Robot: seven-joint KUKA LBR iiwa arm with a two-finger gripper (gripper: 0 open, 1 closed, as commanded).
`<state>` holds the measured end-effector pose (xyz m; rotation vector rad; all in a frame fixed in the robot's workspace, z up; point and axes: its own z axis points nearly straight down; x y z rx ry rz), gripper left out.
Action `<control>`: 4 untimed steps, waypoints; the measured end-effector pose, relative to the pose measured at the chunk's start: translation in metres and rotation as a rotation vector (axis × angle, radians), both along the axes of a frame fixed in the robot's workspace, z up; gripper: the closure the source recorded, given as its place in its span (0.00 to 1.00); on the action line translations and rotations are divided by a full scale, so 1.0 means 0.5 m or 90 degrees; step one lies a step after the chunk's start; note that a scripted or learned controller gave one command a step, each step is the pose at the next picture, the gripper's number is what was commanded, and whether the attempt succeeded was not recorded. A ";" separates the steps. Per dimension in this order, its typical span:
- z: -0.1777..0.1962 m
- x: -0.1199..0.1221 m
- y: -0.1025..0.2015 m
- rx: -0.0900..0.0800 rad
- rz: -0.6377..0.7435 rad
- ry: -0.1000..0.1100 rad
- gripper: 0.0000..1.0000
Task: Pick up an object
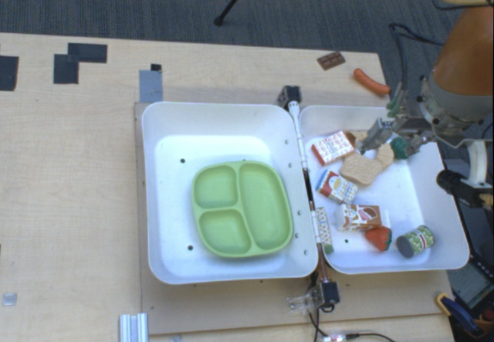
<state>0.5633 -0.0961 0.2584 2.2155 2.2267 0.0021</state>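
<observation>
At the moment of inspection, your gripper [384, 134] stood low over the far part of the right bin [432, 259], reaching in from the right. Its dark fingers were spread apart to a moderate width, and nothing was seen between them. No object had been lifted.

The candidate objects all lay in that right bin. A slice of toy bread [363, 168] lay just beside the fingertips, toward the near side. A small green object [400, 149] sat close to the right finger. A red-and-white carton [333, 147] lay to the left of the bread, and a second small box [338, 187] lay below it. Farther forward were a printed box [360, 217], a red toy piece [378, 238] touching its corner, and a green can [416, 241] on its side. The left bin [154, 178] held a green divided plate [242, 209].

Judgement: the step in hand was the descent and closing on a piece. The bread was the nearest target, but it lay flat, so you would have needed the fingers to straddle its short edges and go fully down to the floor before closing. The cluster was tight; a finger landing on the green object or the carton would likely have spoiled the grasp. Centring over one item alone was advised.
</observation>
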 end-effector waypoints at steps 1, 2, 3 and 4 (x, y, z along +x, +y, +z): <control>-0.319 0.027 -0.031 -0.002 -0.002 -0.008 0.00; -0.297 0.030 -0.027 0.000 -0.001 -0.010 1.00; -0.297 0.029 -0.027 0.000 -0.001 -0.009 0.00; -0.342 -0.148 0.019 -0.002 -0.004 -0.006 0.00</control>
